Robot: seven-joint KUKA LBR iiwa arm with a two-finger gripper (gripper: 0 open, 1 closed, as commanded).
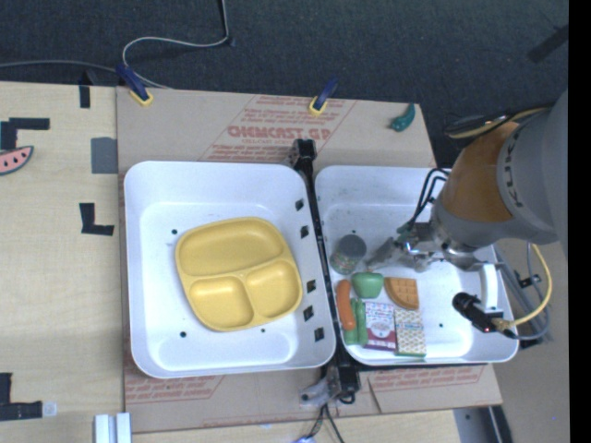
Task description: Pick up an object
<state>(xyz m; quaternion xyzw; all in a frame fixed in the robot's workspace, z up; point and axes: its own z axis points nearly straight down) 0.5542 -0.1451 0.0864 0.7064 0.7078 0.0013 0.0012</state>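
My gripper (399, 252) hangs in the right bin (369, 185). The green toy (367, 284) sits just left and nearer. Clenched or not, I cannot tell.

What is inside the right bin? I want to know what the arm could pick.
The right bin holds a grey round piece, a green piece, an orange carrot-like piece, a tan waffle-like piece and a printed packet. The arm covers the bin's right part.

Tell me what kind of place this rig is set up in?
Probably a robotics lab test bench: two white bins on taped-down cardboard, toy food like a carrot and a yellow divided plate, and loose cables over dark carpet.
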